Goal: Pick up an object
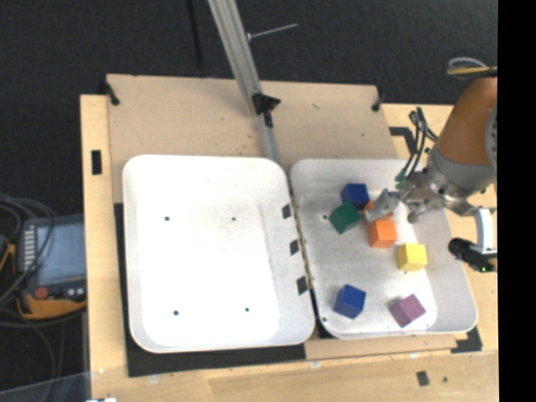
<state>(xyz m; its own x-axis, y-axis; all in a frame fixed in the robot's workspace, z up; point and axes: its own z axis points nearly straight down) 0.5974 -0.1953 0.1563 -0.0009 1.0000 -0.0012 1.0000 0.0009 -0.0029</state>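
claw (392, 210): low in the right bin (456, 308), right above the orange block (383, 232); cannot tell if open or closed | block: mid bin, toward the worktop's right edge | looks small, light, hard, smooth | best hold: two flat opposite sides

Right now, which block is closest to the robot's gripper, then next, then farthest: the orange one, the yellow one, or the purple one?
Measured from the gripper in the camera view:
1. Orange block, right beneath it.
2. Yellow block, a bit farther toward the bin's front.
3. Purple block, farthest, near the front edge of the right bin.
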